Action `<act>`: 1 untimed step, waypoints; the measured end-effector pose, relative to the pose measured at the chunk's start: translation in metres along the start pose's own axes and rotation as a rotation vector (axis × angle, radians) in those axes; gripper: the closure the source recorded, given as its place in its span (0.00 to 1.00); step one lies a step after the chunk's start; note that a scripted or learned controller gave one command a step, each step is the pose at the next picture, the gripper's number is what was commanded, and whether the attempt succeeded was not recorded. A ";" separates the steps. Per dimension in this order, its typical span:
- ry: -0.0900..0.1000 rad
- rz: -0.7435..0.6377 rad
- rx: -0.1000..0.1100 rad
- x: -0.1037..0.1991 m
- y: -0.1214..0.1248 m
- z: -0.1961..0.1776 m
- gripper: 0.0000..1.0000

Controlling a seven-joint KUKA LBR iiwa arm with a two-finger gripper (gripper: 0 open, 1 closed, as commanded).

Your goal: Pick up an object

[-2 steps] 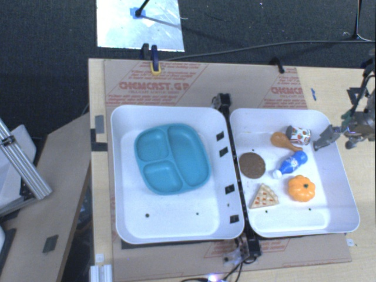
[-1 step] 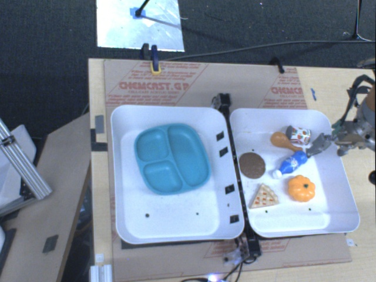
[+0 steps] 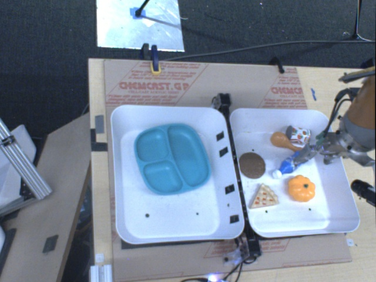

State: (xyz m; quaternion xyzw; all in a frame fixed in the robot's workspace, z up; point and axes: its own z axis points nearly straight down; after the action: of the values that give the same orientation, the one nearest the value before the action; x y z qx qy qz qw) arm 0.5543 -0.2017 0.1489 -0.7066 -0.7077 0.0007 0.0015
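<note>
The right bin [image 3: 338, 213] holds several small objects. A blue bottle with a white cap [image 3: 288, 165] lies in its middle. An orange pumpkin [image 3: 301, 188] sits just below it, and a pizza slice [image 3: 264, 197] and a brown round cookie [image 3: 252, 164] lie to the left. An orange drumstick [image 3: 281, 140] and a small printed can [image 3: 299, 135] rest near the back. My gripper [image 3: 317, 156] hangs low over the right half of this bin, open, its left finger [image 3: 306, 153] at the bottle's blue end. I see nothing held between the fingers.
The left bin [image 3: 126, 216] holds a blue divided plate [image 3: 172, 157]. A black divider with clips [image 3: 226, 151] runs between the bins. The grey arm [image 3: 359, 119] comes in over the right bin's right rim. Cardboard [image 3: 194, 84] lies under both bins.
</note>
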 end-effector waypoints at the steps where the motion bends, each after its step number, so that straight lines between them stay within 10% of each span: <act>1: 0.000 0.000 -0.002 0.004 0.003 0.042 0.00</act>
State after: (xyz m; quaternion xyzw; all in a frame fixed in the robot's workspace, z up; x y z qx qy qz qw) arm 0.5570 -0.1977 0.1069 -0.7067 -0.7075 0.0000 0.0010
